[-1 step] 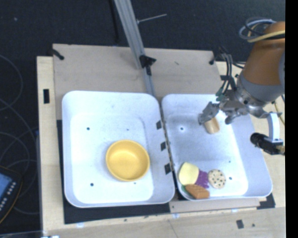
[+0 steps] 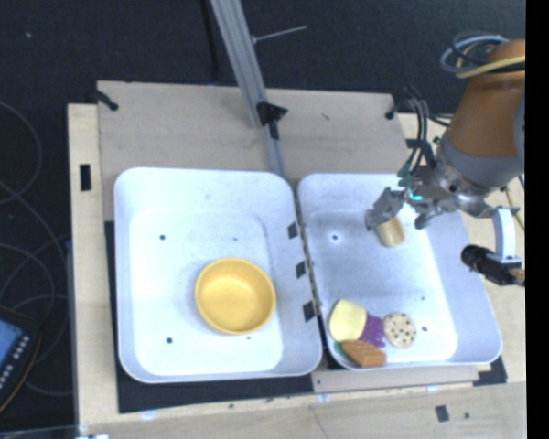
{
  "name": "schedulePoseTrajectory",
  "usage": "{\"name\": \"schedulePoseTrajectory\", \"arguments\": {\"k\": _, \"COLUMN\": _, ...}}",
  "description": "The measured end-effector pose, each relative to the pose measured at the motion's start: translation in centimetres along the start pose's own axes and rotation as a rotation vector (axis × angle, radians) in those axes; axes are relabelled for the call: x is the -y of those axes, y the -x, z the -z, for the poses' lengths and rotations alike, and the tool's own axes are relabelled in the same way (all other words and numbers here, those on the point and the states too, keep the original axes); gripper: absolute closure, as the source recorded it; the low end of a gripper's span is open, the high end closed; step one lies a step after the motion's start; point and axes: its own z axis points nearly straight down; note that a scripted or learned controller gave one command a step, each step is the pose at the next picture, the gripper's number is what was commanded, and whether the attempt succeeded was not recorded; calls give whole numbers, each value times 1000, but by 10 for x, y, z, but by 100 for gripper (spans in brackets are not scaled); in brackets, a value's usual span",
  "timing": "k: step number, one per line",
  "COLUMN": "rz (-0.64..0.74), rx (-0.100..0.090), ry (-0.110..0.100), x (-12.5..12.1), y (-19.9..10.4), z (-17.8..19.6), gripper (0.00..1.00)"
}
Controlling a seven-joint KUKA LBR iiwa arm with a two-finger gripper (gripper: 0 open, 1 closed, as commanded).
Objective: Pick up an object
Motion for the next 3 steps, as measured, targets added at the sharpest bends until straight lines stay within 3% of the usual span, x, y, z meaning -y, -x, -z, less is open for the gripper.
{"name": "schedulePoseTrajectory", "arguments": {"k": 2, "rz": -4, "rx": 3, "ry": -7, "x": 3, "y": 6, "z": -125, "gripper": 0}}
{"name": "schedulePoseTrajectory", "arguments": {"k": 3, "rz": -5, "rx": 4, "ry": -4, "x": 3, "y": 8, "z": -142, "gripper": 0}}
